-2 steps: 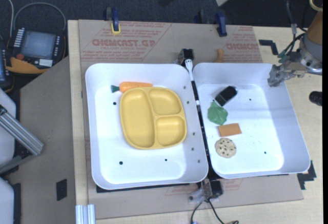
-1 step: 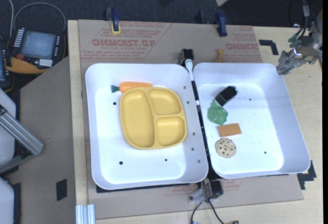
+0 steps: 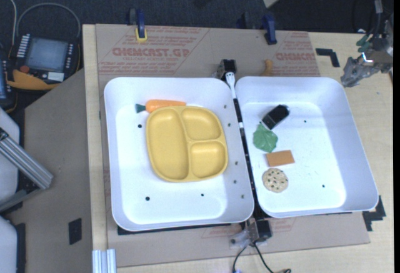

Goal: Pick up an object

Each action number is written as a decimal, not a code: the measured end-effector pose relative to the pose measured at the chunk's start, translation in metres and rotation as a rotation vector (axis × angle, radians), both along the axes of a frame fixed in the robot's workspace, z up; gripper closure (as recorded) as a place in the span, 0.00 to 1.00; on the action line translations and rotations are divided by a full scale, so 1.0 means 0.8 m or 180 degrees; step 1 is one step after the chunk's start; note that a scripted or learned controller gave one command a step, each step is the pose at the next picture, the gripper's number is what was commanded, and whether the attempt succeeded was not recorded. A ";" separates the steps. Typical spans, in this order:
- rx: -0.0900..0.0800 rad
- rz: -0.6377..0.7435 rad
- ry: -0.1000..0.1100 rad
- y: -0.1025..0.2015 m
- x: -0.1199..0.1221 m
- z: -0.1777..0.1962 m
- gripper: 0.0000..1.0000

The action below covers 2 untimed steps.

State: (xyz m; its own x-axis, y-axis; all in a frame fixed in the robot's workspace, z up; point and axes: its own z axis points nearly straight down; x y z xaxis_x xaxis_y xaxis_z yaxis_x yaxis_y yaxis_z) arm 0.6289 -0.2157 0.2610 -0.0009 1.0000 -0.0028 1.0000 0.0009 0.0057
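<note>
The right bin (image 3: pixel 337 140) holds a black block (image 3: pixel 275 116), a green leaf-shaped piece (image 3: pixel 265 138), an orange square cracker (image 3: pixel 280 158) and a round cookie (image 3: pixel 275 180), all grouped near its left wall. In the left bin (image 3: pixel 125 159) lies a yellow divided plate (image 3: pixel 186 143) with an orange carrot (image 3: pixel 165 104) just behind it. My gripper (image 3: pixel 356 70) hangs past the right bin's far right corner, well away from every object, with nothing seen in it.
Both bins rest on a brown cardboard sheet (image 3: pixel 187 44) held by blue clamps (image 3: pixel 139 23) at the back. A pendant with a screen (image 3: pixel 45 53) lies at far left. The right half of the right bin is bare white floor.
</note>
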 end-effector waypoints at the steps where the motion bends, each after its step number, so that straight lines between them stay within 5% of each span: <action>1: 0.0018 0.0015 0.0026 0.067 -0.004 -0.019 1.00; 2: 0.0018 0.0015 0.0022 0.132 -0.011 -0.011 1.00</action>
